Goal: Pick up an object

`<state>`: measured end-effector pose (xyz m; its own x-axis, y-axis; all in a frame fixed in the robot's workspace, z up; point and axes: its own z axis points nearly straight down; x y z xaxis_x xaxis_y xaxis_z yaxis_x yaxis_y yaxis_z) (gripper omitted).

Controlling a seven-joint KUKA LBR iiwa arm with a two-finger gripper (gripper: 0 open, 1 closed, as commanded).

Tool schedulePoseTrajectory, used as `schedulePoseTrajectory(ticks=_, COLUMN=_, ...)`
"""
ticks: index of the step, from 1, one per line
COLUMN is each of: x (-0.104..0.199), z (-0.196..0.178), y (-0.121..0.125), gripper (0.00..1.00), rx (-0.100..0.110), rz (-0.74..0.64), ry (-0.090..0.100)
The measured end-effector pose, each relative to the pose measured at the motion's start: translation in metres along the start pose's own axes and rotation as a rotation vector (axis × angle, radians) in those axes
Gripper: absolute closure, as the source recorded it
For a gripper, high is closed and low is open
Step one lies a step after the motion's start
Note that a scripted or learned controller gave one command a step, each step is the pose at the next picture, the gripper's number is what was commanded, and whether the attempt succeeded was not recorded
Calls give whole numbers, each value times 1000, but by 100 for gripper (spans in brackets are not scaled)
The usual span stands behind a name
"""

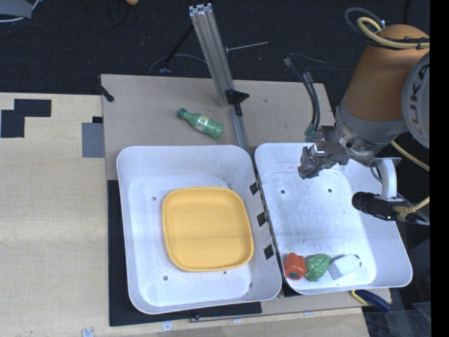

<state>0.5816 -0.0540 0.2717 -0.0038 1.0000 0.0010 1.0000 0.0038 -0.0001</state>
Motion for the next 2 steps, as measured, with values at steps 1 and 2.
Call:
schedulePoseTrajectory(ticks=1, x=54, z=16, y=15, gripper=100, rx=2, rz=0, ry=0)
schedulePoseTrajectory(ticks=2, x=99, z=17, y=31, gripper=100, rx=0, rz=1, ry=-1)
